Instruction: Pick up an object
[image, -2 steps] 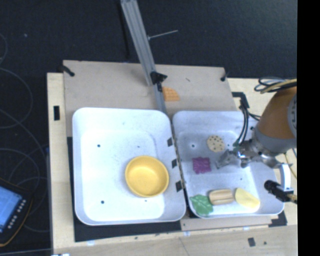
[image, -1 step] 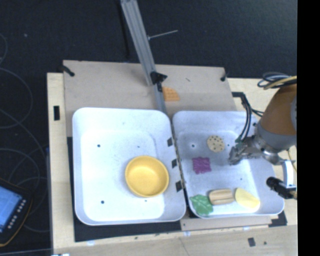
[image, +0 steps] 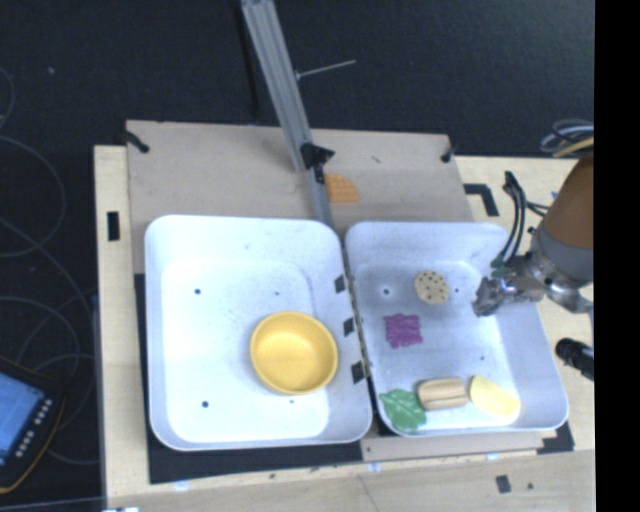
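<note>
The right bin (image: 520, 400) holds a round tan cookie with dark spots (image: 431, 287), a purple flat piece (image: 403, 329), a green leafy piece (image: 402, 408), a tan bread roll (image: 443, 393) and a yellow lemon-like piece (image: 494, 397). The left bin (image: 200, 250) holds a yellow bowl (image: 293, 351). My gripper (image: 493, 294) hangs at the right bin's right side, to the right of the cookie and apart from it. Nothing shows between its fingers.
A grey metal pole (image: 285, 100) slants up from the gap between the bins at the back. An orange tag (image: 340, 189) lies on the board behind the bins. A handheld screen (image: 20, 420) sits at the lower left, off the bench.
</note>
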